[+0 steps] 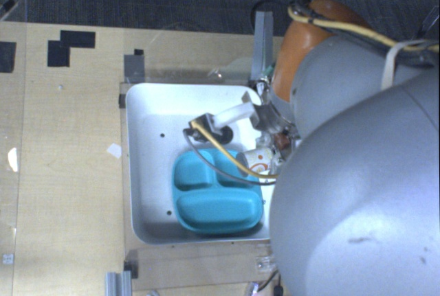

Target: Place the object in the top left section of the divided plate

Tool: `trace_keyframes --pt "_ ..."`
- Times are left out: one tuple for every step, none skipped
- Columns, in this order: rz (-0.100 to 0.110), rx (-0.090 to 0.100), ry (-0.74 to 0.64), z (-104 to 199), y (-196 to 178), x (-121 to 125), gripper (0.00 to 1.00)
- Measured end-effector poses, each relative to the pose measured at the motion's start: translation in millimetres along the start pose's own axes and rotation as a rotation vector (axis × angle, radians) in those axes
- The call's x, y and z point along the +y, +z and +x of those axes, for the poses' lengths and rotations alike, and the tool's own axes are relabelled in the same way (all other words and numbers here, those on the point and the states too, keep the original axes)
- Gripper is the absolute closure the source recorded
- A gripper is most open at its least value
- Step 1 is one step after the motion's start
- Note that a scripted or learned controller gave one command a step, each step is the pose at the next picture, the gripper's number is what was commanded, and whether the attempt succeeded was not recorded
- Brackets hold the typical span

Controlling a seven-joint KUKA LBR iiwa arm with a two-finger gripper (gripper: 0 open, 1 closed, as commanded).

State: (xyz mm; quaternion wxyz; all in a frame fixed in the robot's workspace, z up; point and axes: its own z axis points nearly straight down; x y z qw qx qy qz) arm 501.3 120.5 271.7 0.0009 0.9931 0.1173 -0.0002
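1. Lying flat in the white bin point(148, 150) on the counter point(69, 185), toward its lower right: the blue divided plate point(218, 209), two small sections above and one large below.
2. Target, the top left section point(190, 172): bare, in plain sight, well apart from the grey arm point(357, 171).
3. Hanging over the plate's upper right corner: the end effector point(267, 124), largely masked by the arm. Apart, together or clamped on something: impossible to tell.
4. Probably the task's object: a small pale thing point(260, 163) with an orange mark, right at the plate's right edge, just under the end effector. Held or merely lying there: cannot tell.
5. Risk one: letting go from here. Would likely land in the top right section point(230, 171) or slip off the plate's edge into the bin, being over the wrong side.
6. Risk two: a weak or missing grip. Could shed the thing short of the target during travel to the left, or leave it behind altogether.
7. Risk three: crossing too low. Could catch the plate's raised edges and shove the plate, shifting the target.
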Motion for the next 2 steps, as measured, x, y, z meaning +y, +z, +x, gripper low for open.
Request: trace_keyframes --pt "0.001 -0.001 -0.051 -5.6 52.3 -37.6 1.00" --pt "-0.001 0.004 -0.042 30.9 -51.6 -53.2 1.00"
